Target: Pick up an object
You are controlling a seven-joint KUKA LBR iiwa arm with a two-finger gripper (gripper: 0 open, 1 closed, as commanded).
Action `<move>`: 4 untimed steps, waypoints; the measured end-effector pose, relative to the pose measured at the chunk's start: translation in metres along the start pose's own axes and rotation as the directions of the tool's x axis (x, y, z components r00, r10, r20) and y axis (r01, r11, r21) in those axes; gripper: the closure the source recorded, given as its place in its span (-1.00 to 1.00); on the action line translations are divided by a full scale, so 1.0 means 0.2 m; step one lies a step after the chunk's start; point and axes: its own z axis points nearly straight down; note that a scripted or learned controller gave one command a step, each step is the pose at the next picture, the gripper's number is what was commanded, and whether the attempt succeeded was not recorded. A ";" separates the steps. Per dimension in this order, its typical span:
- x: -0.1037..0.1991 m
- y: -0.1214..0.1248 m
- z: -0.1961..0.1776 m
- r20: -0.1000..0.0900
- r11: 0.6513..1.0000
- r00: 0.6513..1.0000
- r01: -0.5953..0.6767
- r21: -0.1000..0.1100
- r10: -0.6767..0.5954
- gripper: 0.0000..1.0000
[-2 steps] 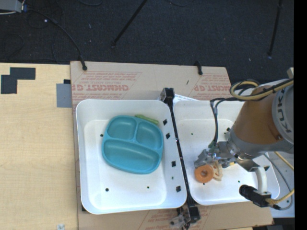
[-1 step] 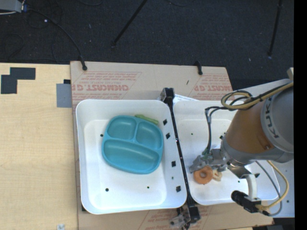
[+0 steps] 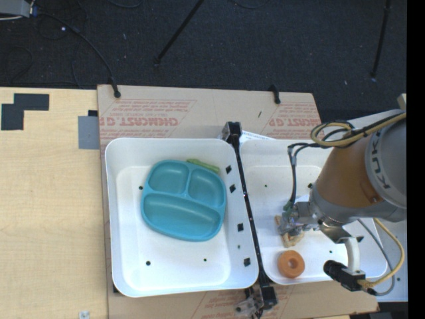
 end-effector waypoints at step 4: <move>0.27 0.00 -0.70 -0.009 1.000 1.000 0.013 0.013 -0.013 1.00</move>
